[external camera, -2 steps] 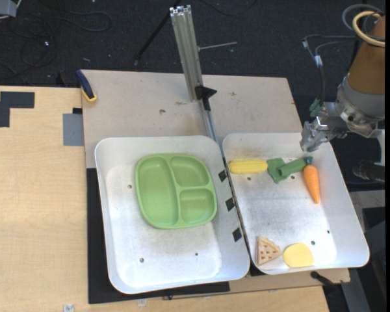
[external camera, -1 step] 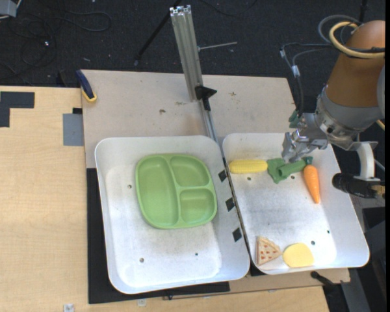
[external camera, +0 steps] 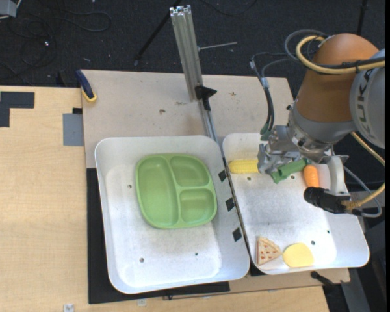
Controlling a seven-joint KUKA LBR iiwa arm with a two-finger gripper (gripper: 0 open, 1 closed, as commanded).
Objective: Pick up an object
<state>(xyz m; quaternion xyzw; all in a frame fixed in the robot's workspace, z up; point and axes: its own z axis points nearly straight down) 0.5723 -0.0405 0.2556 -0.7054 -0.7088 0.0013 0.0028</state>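
Camera view puts your gripper (external camera: 273,161) low in the right bin (external camera: 351,255), beside the yellow piece (external camera: 243,167) and green piece (external camera: 287,171); nothing visibly lifted, pick remains undone

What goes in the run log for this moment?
arm: over right bin | gripper: low, by corn | grasp: unconfirmed | left bin: green plate

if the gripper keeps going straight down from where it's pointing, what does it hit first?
Most likely the green object under the gripper in the right bin; the yellow piece and the orange piece flank it. Depth is hard to judge from this slant.
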